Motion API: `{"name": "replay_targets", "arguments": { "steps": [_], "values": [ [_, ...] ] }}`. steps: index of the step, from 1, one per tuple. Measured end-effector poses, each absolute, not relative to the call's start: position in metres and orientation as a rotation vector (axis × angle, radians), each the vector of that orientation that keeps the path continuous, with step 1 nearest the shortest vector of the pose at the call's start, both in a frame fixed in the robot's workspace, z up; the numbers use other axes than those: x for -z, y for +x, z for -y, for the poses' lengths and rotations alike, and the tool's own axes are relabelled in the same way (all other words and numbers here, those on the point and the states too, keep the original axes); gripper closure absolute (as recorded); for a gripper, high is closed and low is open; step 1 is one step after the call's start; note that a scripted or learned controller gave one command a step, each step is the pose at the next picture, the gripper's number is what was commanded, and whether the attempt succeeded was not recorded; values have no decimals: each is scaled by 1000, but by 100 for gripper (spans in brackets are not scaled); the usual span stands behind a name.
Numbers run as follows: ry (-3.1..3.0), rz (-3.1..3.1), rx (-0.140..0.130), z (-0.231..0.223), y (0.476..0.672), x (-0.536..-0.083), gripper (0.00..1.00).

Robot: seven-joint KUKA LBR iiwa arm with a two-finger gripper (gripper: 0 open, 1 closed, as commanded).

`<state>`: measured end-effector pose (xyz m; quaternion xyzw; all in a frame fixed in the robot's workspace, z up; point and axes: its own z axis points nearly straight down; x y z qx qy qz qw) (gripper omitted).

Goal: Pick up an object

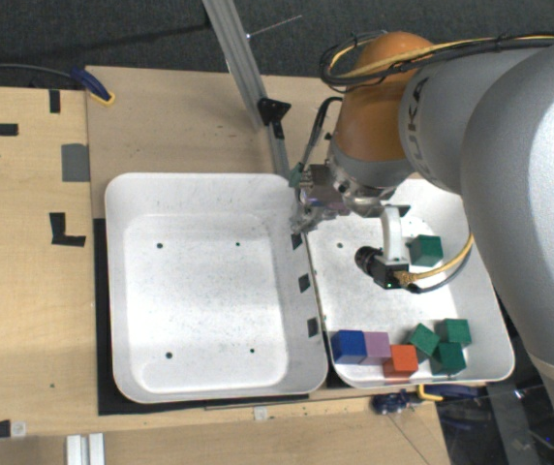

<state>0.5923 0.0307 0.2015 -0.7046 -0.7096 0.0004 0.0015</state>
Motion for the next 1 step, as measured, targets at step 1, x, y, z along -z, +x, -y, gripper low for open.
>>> {"name": "replay_targets", "arguments": {
  "steps": [1],
  "values": [
    [-2211, 2228, 1, -87, 595, -206, 100]
  ]
}}
